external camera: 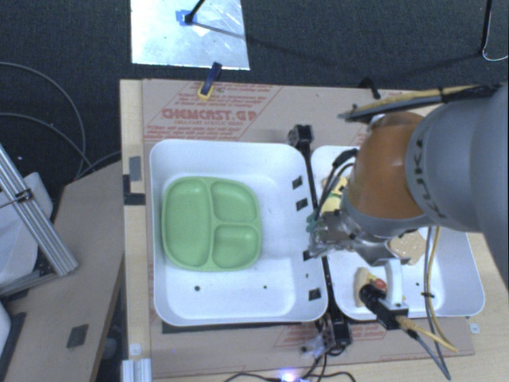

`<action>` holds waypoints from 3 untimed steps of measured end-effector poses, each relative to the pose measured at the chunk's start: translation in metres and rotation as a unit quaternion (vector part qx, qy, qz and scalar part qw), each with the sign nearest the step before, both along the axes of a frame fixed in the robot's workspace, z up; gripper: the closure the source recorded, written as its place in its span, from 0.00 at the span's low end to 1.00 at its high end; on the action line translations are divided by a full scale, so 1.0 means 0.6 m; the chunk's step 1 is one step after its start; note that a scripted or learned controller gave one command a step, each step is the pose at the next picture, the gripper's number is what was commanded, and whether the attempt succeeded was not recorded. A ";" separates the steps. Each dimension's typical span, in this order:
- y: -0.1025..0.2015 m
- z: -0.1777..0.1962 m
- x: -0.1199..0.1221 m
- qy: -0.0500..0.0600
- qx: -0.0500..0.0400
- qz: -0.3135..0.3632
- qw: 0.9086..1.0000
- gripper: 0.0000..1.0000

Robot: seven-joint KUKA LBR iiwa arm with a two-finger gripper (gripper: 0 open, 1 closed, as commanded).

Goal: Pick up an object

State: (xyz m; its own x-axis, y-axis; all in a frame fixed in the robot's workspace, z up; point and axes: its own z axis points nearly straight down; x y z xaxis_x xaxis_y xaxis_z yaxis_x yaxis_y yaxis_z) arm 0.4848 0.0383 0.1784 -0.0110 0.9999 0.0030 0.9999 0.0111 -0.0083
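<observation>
A light green divided plate [211, 222] lies flat in the left white bin [238, 153]. My arm reaches over the right white bin [461, 293] and covers most of it. The gripper [322, 237] hangs at that bin's left wall, close to the divider between the bins. A tan flat piece [410, 250] and a cream-coloured lump [366, 277] with a small red part [390, 278] beside it peek out from under the arm. A yellow bit [342, 186] shows at the arm's upper left edge. I see nothing held.
The bins sit on a cardboard sheet [215, 111] printed with red letters. A blue and yellow clip [209, 83] lies at its far edge, below a shiny metal plate [188, 21]. Black clamps [301, 134] join the bins.
</observation>
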 end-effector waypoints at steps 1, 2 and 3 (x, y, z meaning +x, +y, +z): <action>0.118 0.059 0.003 -0.006 0.000 0.000 1.000 1.00; -0.029 0.130 0.048 -0.008 -0.003 -0.009 1.000 1.00; 0.086 0.126 0.037 -0.005 -0.001 -0.002 1.000 1.00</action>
State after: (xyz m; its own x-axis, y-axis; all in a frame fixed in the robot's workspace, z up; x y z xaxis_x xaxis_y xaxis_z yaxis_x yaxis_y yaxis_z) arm 0.5069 0.0902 0.2540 -0.0075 1.0000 0.0011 1.0000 0.0075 0.0017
